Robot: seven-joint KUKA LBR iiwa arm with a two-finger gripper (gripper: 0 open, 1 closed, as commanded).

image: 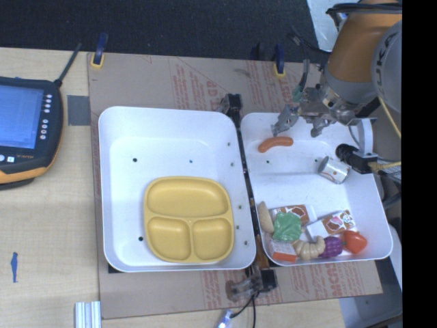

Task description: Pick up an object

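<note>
White bins, two, side by side on a brown cardboard sheet on the wooden desk. Left bin has one yellow divided tray lying flat toward the bin's 5 o'clock, three compartments, nothing in them. Right bin has all the loose items.

Pincer hangs over the right bin near its 12 o'clock rim. Fingers are spread wide, with nothing between them.

Orange sausage lies flat on the bin floor at the bin's 11 o'clock. It is at 7 o'clock from the pincer, just beside the fingertip on the 9 o'clock side. Can't tell whether that tip touches it. It is the closest item to the pincer.

Small silver can lies on its side near the bin's middle, at 5 o'clock from the pincer and apart from it.

The rest is bunched along the bin's 6 o'clock edge:
- green lumpy piece
- two printed packets
- red piece toward 5 o'clock
- purple grapes just beside the red piece
- pale piece touching the grapes
- tan piece against the 9 o'clock wall
- orange strip at 7 o'clock

Off the sheet, a handheld pendant with a blue screen sits at the view's 9 o'clock. Two blue clamps grip the sheet's 12 o'clock edge.
</note>
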